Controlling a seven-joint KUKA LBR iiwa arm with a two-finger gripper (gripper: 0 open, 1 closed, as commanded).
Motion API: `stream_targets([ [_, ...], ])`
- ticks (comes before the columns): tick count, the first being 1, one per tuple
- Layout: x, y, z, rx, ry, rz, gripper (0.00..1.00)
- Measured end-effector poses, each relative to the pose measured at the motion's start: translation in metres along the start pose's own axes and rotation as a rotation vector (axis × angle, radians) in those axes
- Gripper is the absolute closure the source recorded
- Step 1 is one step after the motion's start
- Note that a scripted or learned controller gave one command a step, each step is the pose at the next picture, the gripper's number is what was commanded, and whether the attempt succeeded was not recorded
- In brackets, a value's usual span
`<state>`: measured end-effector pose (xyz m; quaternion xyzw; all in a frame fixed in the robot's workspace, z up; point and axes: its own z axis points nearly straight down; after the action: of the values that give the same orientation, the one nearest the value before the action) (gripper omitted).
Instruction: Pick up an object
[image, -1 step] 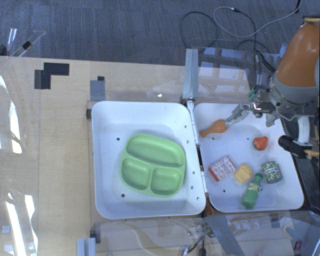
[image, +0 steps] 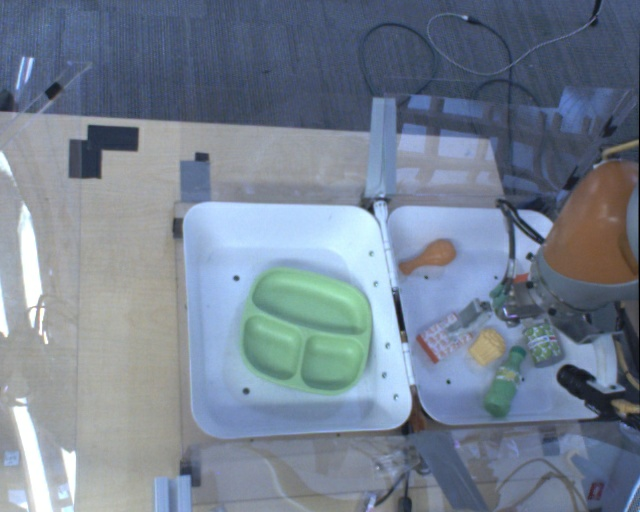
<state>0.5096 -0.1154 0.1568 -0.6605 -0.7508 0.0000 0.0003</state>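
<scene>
Camera view looks down on a pale wooden worktop (image: 120, 300) carrying two shallow white bins side by side. We see the left bin (image: 205, 300) holding a green divided tray (image: 306, 328), which lies flat near its middle with one long compartment above two smaller ones.

The right bin (image: 420, 385) carries the loose things. A tan drumstick-shaped toy (image: 429, 256) lies in its upper part, well apart from the rest. Lower down, a red and white packet (image: 447, 337) lies tilted, with a small yellow block (image: 487, 347) just beside it on the right. A green bottle (image: 505, 380) lies on its side below the yellow block, nearly touching it. A small green-patterned pack (image: 543, 343) sits to the right of the bottle's neck.

Our arm (image: 595, 240), grey with its orange band, reaches in from the right and hangs over the right side of this bin. The claw (image: 503, 300) points down just above the packet and the yellow block, close to both. We cannot tell whether it is released or clenched, since the wrist and cabling cover much of it, and we see nothing between its tips. The arm's bulk hides the bin's right edge.

Dark cables (image: 470, 45) loop on the grey floor beyond the worktop.
</scene>
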Motion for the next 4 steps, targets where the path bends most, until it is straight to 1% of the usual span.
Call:
stream_targets([
  [1,-0.052,-0.013,0.043,-0.024,0.0,0.092,0.0],
  [2,-0.08,0.017,0.064,-0.014,0.003,0.11,0.0],
  [3,-0.09,0.086,0.072,-0.009,0.011,0.098,0.0],
  [4,-0.091,0.088,0.061,-0.013,0.004,0.092,1.0],
])
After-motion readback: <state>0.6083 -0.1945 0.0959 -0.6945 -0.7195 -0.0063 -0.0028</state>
